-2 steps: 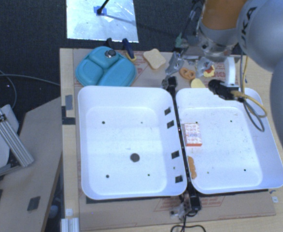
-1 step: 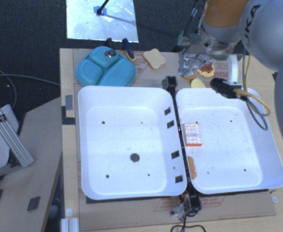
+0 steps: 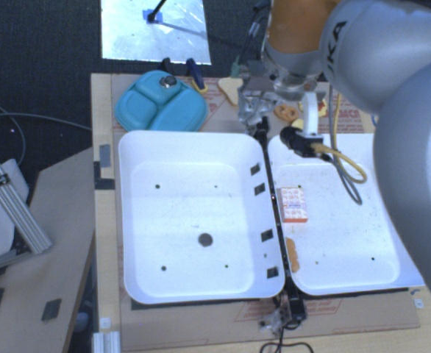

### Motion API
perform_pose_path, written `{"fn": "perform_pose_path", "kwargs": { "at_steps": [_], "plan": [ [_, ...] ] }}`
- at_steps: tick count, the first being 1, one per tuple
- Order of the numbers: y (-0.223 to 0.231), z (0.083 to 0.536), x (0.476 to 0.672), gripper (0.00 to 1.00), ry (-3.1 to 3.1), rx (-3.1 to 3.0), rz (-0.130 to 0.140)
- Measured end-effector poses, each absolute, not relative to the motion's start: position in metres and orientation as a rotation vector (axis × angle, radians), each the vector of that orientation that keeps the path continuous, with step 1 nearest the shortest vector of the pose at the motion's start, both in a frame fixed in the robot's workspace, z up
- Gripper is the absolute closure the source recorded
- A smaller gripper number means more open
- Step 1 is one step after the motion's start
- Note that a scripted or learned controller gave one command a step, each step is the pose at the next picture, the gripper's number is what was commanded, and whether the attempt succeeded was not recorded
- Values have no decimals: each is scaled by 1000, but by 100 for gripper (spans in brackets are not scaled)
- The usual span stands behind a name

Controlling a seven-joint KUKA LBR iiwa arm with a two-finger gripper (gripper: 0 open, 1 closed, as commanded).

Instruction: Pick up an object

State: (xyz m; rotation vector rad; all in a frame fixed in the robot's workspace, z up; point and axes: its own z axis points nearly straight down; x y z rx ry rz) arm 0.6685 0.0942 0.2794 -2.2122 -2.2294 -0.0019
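I see two bins side by side on the table (image 3: 105,197). The left bin (image 3: 193,149) holds a small disc (image 3: 205,240); the right bin (image 3: 362,271) holds a box (image 3: 293,204) near its left wall. A divided tray (image 3: 161,103) lies behind the left bin.

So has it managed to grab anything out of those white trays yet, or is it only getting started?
Nothing looks picked up yet. The gripper sits at the far end of the divider between the trays, with no object visible in it. The small box and the brown piece lie in the right tray, and a dark disc lies in the left tray. The whole pick remains.
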Motion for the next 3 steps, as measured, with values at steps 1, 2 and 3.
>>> {"fn": "perform_pose_path", "kwargs": {
  "at_steps": [1,2,3],
  "plan": [
    [71,341,602,100,-2223,-2224,-8],
    [43,252,510,100,-2212,-2218,15],
    [45,256,515,0,-2223,-2221,-2]
  ]
}}
